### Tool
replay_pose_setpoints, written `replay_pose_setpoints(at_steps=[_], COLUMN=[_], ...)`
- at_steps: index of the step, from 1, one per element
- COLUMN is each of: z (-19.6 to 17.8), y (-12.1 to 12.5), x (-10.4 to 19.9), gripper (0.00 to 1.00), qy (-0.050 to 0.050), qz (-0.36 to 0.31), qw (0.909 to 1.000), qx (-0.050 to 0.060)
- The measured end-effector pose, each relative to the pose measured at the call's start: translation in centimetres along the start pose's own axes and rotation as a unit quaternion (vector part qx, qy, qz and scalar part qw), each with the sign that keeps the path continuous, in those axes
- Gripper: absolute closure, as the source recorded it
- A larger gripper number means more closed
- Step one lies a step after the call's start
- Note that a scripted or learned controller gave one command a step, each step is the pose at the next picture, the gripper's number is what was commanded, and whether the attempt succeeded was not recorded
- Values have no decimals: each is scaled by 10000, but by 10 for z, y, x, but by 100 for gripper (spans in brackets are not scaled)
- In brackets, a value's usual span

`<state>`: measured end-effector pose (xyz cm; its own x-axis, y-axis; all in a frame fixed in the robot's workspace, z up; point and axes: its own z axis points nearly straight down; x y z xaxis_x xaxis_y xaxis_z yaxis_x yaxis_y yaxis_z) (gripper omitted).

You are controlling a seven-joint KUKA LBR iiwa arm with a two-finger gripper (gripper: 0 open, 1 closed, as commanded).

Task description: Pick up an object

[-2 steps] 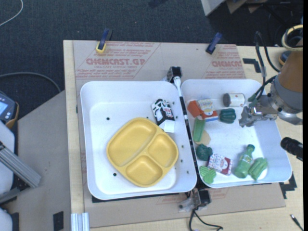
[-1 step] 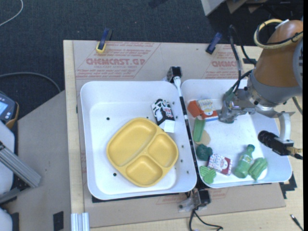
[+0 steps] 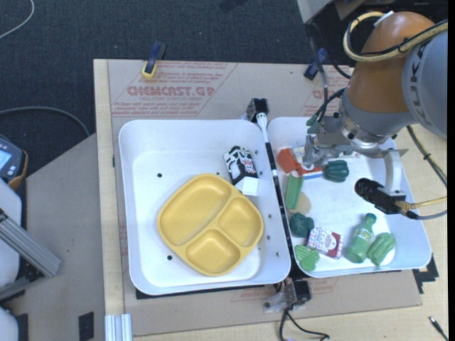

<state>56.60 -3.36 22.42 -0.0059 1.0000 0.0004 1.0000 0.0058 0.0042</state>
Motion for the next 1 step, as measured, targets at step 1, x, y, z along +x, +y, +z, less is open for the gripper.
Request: replay_pose_setpoints(at_steps=[1], z=[-9], y=[-5], x=[11], gripper=[100], qy=[-3], qz=[18], qw=[10000], qx=[3])
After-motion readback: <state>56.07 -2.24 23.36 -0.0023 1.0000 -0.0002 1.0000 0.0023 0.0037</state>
